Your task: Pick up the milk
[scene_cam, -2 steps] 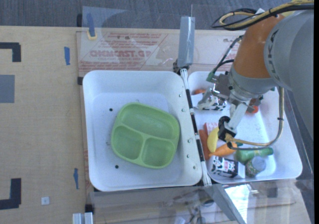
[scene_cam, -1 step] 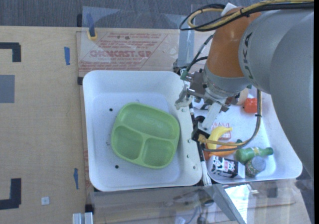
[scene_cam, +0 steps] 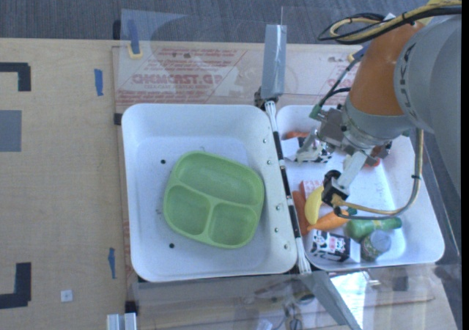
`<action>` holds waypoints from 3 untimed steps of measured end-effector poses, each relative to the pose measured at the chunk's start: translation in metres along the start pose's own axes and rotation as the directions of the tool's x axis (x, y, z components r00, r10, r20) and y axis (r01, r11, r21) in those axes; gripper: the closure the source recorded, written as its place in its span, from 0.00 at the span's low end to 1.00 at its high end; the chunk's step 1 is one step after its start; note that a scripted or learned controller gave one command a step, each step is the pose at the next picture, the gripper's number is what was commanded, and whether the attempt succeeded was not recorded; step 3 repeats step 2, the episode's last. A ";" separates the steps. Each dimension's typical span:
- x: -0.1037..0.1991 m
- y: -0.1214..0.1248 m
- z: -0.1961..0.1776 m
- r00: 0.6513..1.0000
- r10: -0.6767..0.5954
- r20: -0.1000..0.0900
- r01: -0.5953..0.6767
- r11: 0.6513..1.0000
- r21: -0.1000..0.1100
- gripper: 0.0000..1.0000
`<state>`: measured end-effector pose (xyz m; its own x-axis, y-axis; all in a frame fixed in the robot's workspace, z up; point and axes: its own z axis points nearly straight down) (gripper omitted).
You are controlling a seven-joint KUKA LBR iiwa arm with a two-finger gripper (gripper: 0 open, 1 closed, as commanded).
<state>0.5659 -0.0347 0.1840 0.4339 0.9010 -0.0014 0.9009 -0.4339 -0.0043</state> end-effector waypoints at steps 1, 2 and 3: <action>-0.014 0.082 -0.001 1.000 0.002 0.000 -0.002 1.000 -0.004 0.00; -0.033 0.098 0.078 0.999 -0.038 -0.004 0.038 0.999 -0.014 0.00; -0.033 0.098 0.078 0.999 -0.038 -0.004 0.038 0.999 -0.014 0.00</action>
